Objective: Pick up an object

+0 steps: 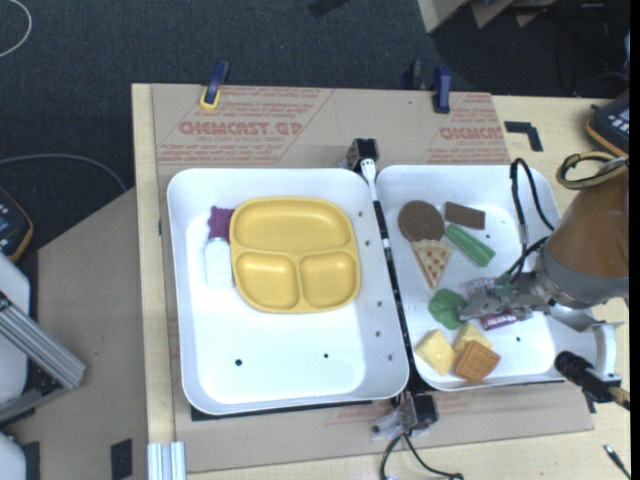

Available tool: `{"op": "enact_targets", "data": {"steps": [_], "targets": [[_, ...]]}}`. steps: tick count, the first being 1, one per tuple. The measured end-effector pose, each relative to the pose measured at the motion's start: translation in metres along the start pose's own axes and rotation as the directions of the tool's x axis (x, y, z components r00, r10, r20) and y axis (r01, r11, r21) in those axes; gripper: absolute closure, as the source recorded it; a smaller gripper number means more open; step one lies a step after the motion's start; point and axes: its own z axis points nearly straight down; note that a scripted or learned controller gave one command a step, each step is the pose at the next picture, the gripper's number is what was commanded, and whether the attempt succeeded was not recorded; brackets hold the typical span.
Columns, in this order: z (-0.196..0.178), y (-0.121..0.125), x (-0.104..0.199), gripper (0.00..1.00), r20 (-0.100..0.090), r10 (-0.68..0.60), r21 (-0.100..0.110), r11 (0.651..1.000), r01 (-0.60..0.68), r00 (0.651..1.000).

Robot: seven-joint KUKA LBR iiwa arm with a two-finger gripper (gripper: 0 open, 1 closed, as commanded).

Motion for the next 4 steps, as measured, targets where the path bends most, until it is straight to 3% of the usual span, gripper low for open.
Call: {"op": "enact_targets", "data": {"steps": [1,3,4], "targets": [[-0.012,0.0,0.0,1.0,0.002,0.0,-0.005,1.0,0.0,1.0],[-0.111,0.0,-0.013,1.0,0.006,-0.002,-0.01,1.0,0.002,1.0],[-0.144,0.001,-0.013,1.0,0.005,-0.003,-0.01,1.0,0.003,1.0]]}}
